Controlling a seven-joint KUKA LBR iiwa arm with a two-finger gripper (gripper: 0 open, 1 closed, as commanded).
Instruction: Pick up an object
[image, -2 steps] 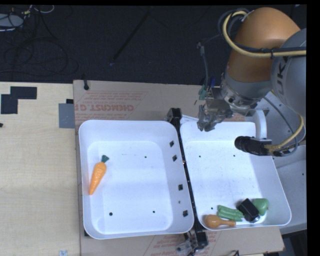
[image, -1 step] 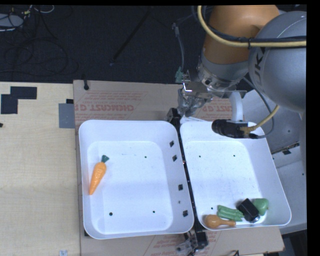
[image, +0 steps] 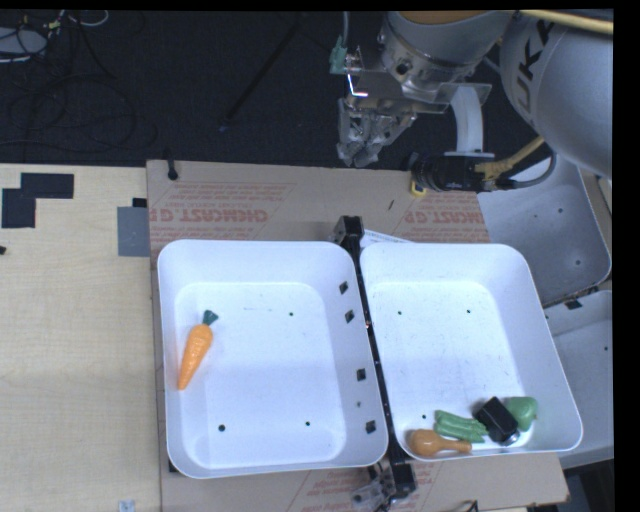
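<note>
Carrot (image: 195, 348) lies near the left bin's (image: 250, 262) left wall, open floor to its right. Hand (image: 362, 140) hangs beyond both bins above the tabletop (image: 70, 330); grip state unclear.

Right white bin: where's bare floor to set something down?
The right white bin is bare from its far wall to mid-floor. Crowded at the near right corner: orange pear-shaped toy, green bean pod toy, black block, green rounded toy.

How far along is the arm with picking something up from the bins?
Nothing looks done yet. The end effector hangs high beyond the bins' far edge, carrying nothing visible. The toy carrot lies in the left bin; the green pieces, a black block and an orange piece sit in the right bin's near corner. Descent and grasp remain.
</note>
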